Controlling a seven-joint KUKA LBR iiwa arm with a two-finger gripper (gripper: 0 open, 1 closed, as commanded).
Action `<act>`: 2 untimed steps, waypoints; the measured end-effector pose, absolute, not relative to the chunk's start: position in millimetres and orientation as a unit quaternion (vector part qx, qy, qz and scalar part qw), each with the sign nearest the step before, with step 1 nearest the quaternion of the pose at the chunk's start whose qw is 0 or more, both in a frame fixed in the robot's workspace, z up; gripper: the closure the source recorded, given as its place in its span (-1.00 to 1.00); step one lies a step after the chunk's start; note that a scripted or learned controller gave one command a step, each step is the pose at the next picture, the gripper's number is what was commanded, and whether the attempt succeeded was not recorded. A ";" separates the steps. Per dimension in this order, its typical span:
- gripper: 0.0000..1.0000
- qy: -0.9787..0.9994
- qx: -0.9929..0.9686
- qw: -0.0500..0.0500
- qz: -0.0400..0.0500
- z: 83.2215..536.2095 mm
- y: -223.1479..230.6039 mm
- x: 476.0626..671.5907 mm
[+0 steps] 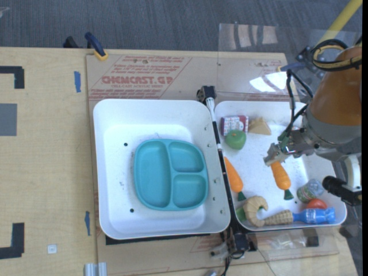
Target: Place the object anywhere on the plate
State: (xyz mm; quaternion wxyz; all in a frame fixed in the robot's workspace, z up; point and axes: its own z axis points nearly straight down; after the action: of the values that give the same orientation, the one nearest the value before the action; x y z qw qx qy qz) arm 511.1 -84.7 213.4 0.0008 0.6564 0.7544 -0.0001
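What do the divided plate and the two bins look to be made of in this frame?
The teal plate looks like moulded plastic with a matte finish: uniform colour, rounded compartment ridges, no glare. The left bin and right bin look like thin white plastic, slightly glossy, with rounded corners and soft rims; the exact material is uncertain.

Two bins sat side by side on the tabletop (40,171). The plate (170,174) lay in the left bin (109,125). In the right bin (253,160), an apple (234,139) lay at the back, a carrot (233,176) along the left wall, another carrot (282,177) just beneath the claw (278,156), and a bottle (315,215) at the front.
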 end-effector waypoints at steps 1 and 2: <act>1.00 0.670 0.742 0.001 0.001 237.6 3.9 507.2; 1.00 0.584 0.812 0.000 0.000 210.2 78.0 523.1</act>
State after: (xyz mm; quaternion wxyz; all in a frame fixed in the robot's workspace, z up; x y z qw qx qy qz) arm 523.1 78.0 210.2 -0.0001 0.8120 0.5837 -0.0002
